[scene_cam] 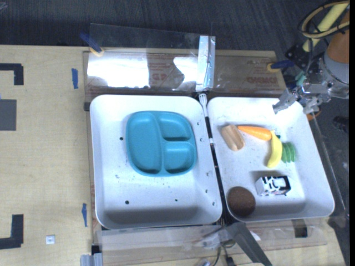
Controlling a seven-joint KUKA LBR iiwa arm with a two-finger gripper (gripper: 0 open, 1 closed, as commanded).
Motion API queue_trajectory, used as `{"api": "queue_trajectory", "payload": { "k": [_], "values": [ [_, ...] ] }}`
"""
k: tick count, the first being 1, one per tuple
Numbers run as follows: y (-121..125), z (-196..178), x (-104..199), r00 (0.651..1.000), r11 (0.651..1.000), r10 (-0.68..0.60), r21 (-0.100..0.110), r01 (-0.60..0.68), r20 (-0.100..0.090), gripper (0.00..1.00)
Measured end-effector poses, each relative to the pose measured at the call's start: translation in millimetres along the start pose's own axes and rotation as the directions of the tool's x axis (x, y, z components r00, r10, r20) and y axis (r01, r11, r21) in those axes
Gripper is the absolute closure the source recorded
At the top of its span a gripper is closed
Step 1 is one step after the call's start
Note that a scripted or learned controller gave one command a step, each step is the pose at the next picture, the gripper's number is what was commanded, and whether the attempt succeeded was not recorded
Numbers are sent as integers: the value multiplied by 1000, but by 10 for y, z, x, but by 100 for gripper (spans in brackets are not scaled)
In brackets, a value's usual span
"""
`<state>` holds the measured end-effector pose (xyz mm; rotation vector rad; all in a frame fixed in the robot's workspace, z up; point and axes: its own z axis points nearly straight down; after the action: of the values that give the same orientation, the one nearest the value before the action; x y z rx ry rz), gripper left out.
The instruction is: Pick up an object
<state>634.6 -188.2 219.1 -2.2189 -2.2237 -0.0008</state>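
The right bin (316,204) holds several small objects. An orange carrot (255,131) lies next to a tan cylinder (233,137). A yellow banana (274,150) rests against a green piece (289,152). Nearer the front are a black-and-white box (273,185) and a brown ball (241,200). My gripper (294,101) hovers over the bin's far right corner, above and to the right of the carrot, and touches none of the objects. I see nothing held in it.
A blue divided plate (162,143) lies in the left bin (105,193). A clear plastic wall (150,60) stands behind the bins. The arm's cables (321,21) hang at the top right. A wooden table (39,159) extends to the left.
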Motion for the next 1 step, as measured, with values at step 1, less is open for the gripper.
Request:
{"api": "queue_trajectory", "payload": {
  "k": [1],
  "values": [
    [-116,1215,155,1000,1000,23,-6,-23,2,0]
  ]
}}
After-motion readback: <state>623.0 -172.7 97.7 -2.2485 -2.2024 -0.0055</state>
